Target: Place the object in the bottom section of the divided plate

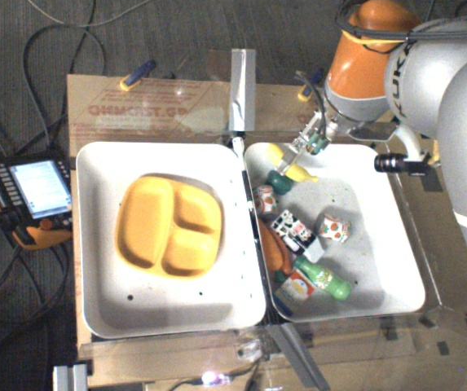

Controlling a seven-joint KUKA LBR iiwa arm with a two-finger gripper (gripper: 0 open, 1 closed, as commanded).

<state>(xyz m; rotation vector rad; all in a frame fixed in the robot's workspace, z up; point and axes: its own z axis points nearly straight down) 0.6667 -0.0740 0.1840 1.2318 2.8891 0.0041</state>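
A yellow divided plate (169, 224) lies in the middle of the left bin (103, 300). It has one long section on its left side and two smaller ones on its right, upper and lower, and nothing lies in any of them. My gripper (310, 143) hangs over the far left corner of the right bin (396, 251). Directly below and to its left are a yellow banana-like piece (292, 166) and a teal object (279, 181). Whether anything is gripped is hidden from this angle.
Along the right bin's left side lie a small red-and-white can (264, 199), a black-and-white box (292, 228), a white patterned cube (334, 228), an orange carrot (272, 252), a green bottle (324, 278) and a small carton (296, 288). A tablet (33, 187) sits left of the bench.
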